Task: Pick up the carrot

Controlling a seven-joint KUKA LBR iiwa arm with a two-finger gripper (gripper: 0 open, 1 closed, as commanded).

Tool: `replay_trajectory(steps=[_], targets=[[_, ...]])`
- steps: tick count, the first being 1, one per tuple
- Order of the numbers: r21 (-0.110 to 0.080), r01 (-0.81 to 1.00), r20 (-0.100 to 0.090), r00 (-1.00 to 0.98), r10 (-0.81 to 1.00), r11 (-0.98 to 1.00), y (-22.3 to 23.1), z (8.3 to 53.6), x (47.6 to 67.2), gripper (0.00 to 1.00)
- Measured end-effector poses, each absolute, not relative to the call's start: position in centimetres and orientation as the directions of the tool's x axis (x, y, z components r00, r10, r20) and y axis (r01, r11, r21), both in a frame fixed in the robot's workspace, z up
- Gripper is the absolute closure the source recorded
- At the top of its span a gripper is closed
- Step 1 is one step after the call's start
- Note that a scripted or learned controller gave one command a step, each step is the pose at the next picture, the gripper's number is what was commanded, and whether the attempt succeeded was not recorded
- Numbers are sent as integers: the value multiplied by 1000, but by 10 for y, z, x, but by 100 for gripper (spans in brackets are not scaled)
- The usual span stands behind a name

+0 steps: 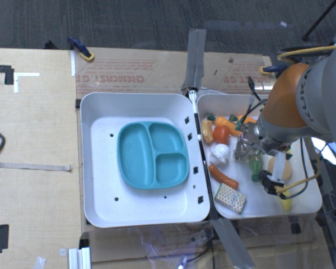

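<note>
**Carrot lying just left and toward the camera from the robot hand**

Carrot (223,176) is lying in the right bin (308,206), close to its left wall, its long axis slanting from upper left down to lower right. It is resting free on the bin floor, nothing gripping it. The hand (243,148) is hanging over the middle of the same bin, up and to the right of the carrot, near but apart. Whether the hand is spread or pressed together cannot be told.

A white lump (220,152) is sitting just above the carrot's upper end, and a speckled block (231,198) is lying just below its lower end. A tomato (220,134) sits farther up. Open floor is showing to the carrot's right, so the approach probably works best from that side, gripping across the narrow width. The left bin (95,167) is holding a blue divided plate (153,154).
</note>
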State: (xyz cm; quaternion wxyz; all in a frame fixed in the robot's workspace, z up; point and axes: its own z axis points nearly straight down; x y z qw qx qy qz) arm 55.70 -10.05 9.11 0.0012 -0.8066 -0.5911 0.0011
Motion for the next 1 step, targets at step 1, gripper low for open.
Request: replay_trajectory(steps=[1], targets=[[-2,953,-1,302,953,-302,-102,91,557,0]])
